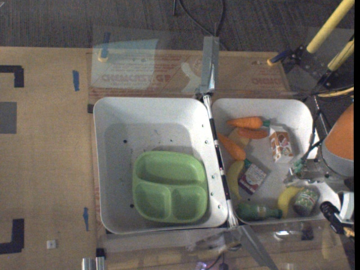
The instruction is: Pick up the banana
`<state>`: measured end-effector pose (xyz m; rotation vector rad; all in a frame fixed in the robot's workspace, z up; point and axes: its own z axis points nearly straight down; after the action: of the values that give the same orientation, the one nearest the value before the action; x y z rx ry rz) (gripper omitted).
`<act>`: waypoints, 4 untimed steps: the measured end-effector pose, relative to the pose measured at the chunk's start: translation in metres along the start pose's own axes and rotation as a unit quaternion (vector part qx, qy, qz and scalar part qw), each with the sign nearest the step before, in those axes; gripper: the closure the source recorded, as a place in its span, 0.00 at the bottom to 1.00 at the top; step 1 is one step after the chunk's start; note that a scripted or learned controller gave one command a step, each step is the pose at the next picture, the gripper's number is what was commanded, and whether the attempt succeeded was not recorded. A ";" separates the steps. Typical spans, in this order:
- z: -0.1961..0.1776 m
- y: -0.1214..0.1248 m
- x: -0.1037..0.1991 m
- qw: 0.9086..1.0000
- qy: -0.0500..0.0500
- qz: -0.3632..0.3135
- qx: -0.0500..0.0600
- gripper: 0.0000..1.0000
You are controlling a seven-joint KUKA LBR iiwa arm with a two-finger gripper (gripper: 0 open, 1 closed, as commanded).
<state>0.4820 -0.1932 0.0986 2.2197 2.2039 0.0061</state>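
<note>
A yellow banana (233, 179) lies along the left wall of the right bin (304, 110), partly under a purple packet (252, 176). A second curved yellow fruit (287, 199), banana-like, rests near the bin's front right, against a dark green can (306, 201). My gripper (301, 170) hangs low over the right side of this bin, just above and behind the second yellow fruit, far to the right of the first banana. Nothing visibly sits in it.
The right bin also holds three carrots (245, 122), a small juice box (280, 144) and a green bottle (256, 211) lying along the front. A green divided plate (170, 187) sits in the left bin (112, 151). The arm's orange band (342, 138) overhangs the right rim.
</note>
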 end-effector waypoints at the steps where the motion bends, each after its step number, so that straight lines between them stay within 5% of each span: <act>1: 0.000 0.000 0.000 1.000 0.000 0.000 0.000 0.00; 2: 0.011 -0.002 0.026 1.000 0.001 -0.014 0.002 0.00; 3: 0.000 -0.001 0.023 1.000 -0.001 -0.011 0.000 1.00; 4: 0.000 -0.001 0.023 1.000 -0.001 -0.011 0.000 0.00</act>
<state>0.4816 -0.1704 0.0986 2.1950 2.2263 0.0054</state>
